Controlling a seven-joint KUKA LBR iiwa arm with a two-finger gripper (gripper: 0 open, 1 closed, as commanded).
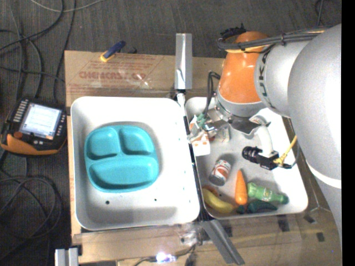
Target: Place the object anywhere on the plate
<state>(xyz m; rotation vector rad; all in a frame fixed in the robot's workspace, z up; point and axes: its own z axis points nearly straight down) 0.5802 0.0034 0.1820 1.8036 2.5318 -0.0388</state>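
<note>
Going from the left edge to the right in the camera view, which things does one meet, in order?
Orange handheld pendant → turquoise divided plate in the left bin → small can → carrot → green bottle, the last three in the right bin.

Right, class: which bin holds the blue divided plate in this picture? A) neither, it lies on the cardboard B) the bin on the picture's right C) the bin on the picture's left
C: the blue divided plate sits in the left white bin, while the carrot and banana lie in the right bin.
</note>
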